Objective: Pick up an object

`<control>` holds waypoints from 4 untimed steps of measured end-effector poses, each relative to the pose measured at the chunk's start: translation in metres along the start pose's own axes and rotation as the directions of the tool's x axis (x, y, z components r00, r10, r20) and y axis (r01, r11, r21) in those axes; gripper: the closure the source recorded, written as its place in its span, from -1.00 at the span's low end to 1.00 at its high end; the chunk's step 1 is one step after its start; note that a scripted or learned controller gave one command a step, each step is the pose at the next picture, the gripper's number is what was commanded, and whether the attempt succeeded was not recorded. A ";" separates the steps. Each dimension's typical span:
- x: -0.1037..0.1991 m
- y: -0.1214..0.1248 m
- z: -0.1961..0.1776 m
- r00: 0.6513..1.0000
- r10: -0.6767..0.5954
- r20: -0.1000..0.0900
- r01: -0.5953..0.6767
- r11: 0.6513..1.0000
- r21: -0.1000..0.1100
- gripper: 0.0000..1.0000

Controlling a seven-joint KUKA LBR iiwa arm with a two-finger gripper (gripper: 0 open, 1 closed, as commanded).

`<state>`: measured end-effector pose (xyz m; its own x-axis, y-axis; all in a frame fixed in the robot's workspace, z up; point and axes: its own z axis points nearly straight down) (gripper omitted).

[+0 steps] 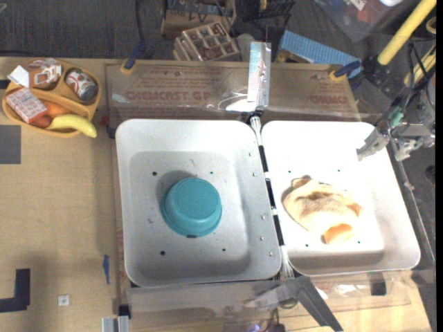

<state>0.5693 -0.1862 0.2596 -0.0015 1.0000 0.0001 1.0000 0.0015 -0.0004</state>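
A teal bowl (192,207) lies upside down in the middle of the left white bin (138,151). In the right white bin (311,144) rests a floppy tan and cream thing with an orange end (322,209), near the bin's front. My gripper (374,144) hangs over the right bin's far right corner, well above and to the right of the tan thing. It is small and partly blurred against the bin's rim. Nothing shows in its grasp.
A yellow tray of toy food with a banana (52,106) sits on the bench at the far left. A cardboard strip (208,92) runs behind both bins. Cables and boxes crowd the background beyond the bench.
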 end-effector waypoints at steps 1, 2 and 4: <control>0.029 -0.005 0.124 0.989 -0.150 0.001 0.150 0.989 -0.001 -1.00; 0.012 -0.042 0.169 0.921 -0.390 0.004 0.390 0.921 -0.011 -1.00; 0.059 -0.023 0.070 0.965 -0.264 0.001 0.264 0.965 -0.001 1.00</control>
